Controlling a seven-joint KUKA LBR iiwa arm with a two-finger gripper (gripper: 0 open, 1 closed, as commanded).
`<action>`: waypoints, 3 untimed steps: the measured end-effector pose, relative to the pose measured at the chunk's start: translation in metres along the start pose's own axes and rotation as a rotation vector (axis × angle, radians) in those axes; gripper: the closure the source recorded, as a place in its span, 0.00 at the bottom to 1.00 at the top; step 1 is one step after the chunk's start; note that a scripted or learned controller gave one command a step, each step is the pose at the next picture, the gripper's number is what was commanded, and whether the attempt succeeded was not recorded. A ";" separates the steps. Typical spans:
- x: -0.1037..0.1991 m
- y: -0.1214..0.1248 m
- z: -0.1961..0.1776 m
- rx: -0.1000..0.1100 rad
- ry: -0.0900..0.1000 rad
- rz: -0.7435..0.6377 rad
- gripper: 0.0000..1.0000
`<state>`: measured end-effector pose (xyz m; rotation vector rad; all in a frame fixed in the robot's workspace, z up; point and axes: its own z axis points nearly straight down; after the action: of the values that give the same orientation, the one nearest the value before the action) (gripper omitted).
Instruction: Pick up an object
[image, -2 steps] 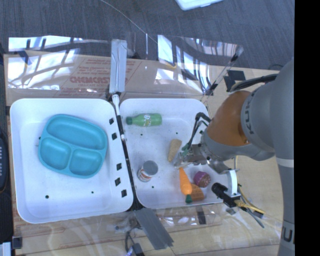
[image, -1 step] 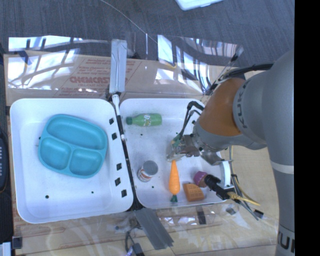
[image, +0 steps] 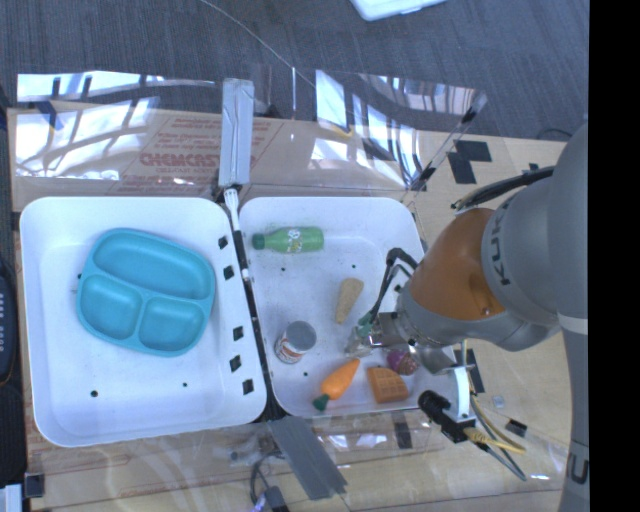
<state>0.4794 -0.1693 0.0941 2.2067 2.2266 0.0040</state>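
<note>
On the table (image: 90, 150) sit 2 white bins side by side, and the arm (image: 520, 260) reaches in from the right edge over the right bin (image: 330, 220). The left bin (image: 50, 330) holds a blue tray (image: 146, 291) with 3 compartments, lying flat near its middle. In the right bin, a green bottle (image: 288, 239) lies on its side near the far edge, its cap toward the left bin. A tan wedge (image: 348, 299) lies near the bin's middle, and a can (image: 295, 341) stands just left of it, toward the wall shared with the left bin. A carrot (image: 337, 382) lies near the bin's near edge, its green end pointing to the near-left corner. An orange block (image: 386, 384) lies just right of the carrot, close to the near edge. A small purple piece (image: 400, 360) sits just above the block, beside it or touching it. The end effector (image: 366, 330) is low in the right half of the bin, between the wedge and the purple piece, under the orange wrist band. Whether its parts are apart, together or clamped on anything cannot be told, as the wrist and glare obscure them. Clear plastic sheeting (image: 380, 110) along the table's far edge throws bright reflections.
</note>
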 end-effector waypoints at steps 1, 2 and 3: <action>0.038 0.000 -0.056 0.005 0.004 -0.003 1.00; -0.010 -0.002 0.001 0.006 0.003 0.000 1.00; -0.011 0.085 -0.010 0.006 0.004 0.001 1.00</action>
<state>0.5641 -0.1792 0.1045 2.2129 2.2306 0.0021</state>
